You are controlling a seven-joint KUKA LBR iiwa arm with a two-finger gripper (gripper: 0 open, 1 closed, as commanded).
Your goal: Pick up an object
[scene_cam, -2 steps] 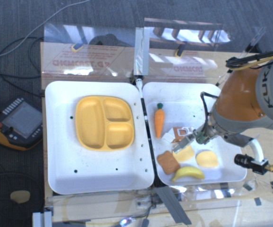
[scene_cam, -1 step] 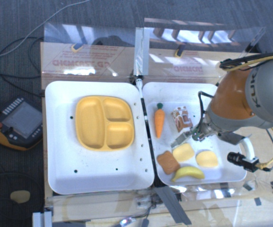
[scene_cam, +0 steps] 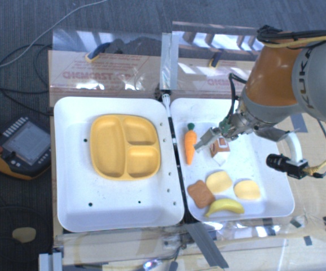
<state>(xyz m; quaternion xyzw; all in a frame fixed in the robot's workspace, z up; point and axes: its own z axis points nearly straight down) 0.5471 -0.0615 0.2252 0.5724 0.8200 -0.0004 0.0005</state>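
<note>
My gripper (scene_cam: pixel 214 139) hangs low over the right bin (scene_cam: pixel 276 205), near its middle, and looks open. One grey finger (scene_cam: pixel 203 140) points left toward an orange carrot (scene_cam: pixel 189 144) lying along the bin's left wall. A small orange and white carton (scene_cam: pixel 220 147) sits right by the fingertips, slightly toward the front; whether they touch it is not visible. Nearer the front lie a brown biscuit-like piece (scene_cam: pixel 200 193), two pale yellow lumps (scene_cam: pixel 219 181) (scene_cam: pixel 246 189) and a yellow banana (scene_cam: pixel 225 207).
The left bin (scene_cam: pixel 73 208) holds a yellow divided plate (scene_cam: pixel 125 146). The arm's orange and grey wrist (scene_cam: pixel 276 78) looms over the right bin's back right. A black cable fitting (scene_cam: pixel 284 164) hangs over its right side. A pendant (scene_cam: pixel 17 143) lies on the floor at left.
</note>
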